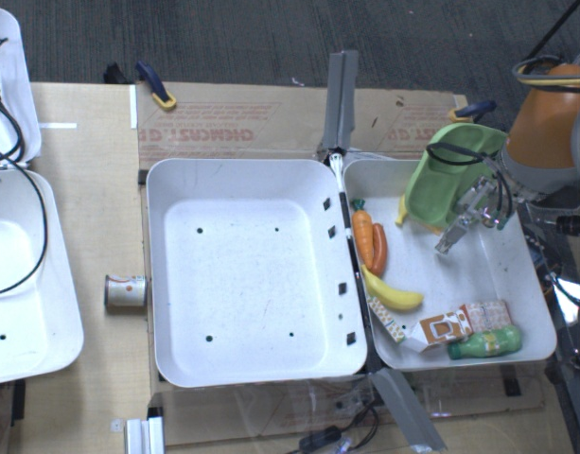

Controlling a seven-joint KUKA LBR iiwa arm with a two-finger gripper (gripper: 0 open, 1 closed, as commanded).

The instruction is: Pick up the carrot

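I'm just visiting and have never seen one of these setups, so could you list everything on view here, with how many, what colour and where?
bins: two, white, side by side on the bench
carrot: one, orange, right bin, against its left wall
banana: one, yellow, right bin, just below the carrot
green cloth: one, green, top of the right bin
carton: one, orange and white, right bin's lower edge
green bottle: one, green, lying beside the carton
small can: one, silver and orange, on the bench left of the left bin
arm: one, grey and orange, at the right
claw: one, metal, above the right bin, right of the carrot

Orange carrot [363, 235], yellow banana [394, 293], white bins [176, 189]
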